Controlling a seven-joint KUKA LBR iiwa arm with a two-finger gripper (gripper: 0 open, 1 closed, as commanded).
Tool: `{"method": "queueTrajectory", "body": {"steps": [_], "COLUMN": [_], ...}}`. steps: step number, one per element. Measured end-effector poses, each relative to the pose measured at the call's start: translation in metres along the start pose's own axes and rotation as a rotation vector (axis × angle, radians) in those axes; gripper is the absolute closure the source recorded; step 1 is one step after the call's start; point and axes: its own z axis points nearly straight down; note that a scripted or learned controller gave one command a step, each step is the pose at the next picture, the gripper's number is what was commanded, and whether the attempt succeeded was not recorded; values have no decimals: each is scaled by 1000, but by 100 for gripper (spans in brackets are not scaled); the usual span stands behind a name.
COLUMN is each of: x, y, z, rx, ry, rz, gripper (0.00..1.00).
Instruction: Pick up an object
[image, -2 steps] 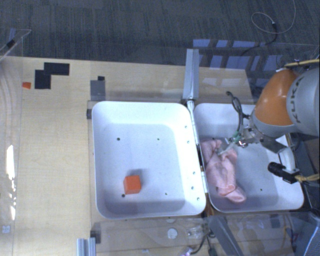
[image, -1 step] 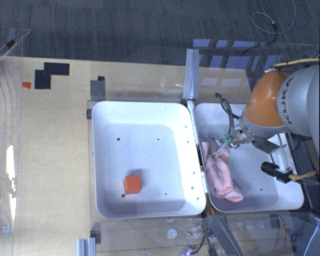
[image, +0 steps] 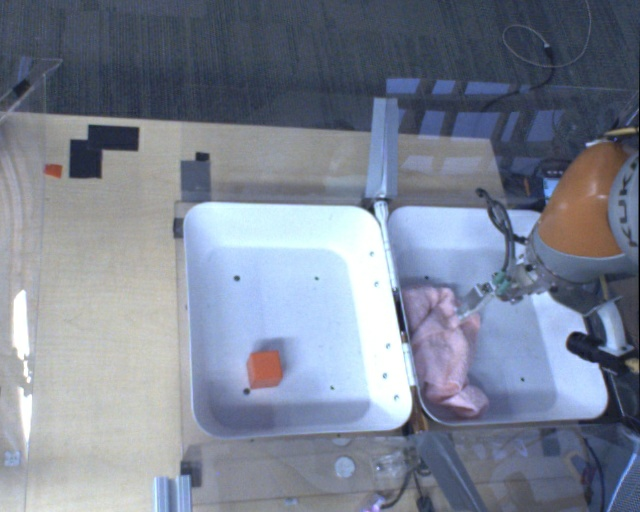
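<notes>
Camera view, hand (image: 472, 303) touching pink cloth (image: 442, 350) in right bin (image: 560, 400), grip cannot be told, orange block (image: 265, 369) left

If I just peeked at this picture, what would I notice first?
Probably the big orange band on the grey robot arm, reaching in from the right over the right bin. Its gripper is down at a crumpled pink cloth lying along that bin's left side. Next you would spot the little orange block, alone near the front of the left bin.
</notes>
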Motion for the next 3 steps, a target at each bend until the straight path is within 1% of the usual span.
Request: {"method": "queueTrajectory", "body": {"steps": [1, 2, 3], "x": [28, 49, 49], "y": [-41, -1, 4], "z": [-16, 28, 15], "rx": [4, -6, -16], "ry": [3, -1, -3], "rz": [153, 51, 48], "gripper": [0, 0, 100]}}
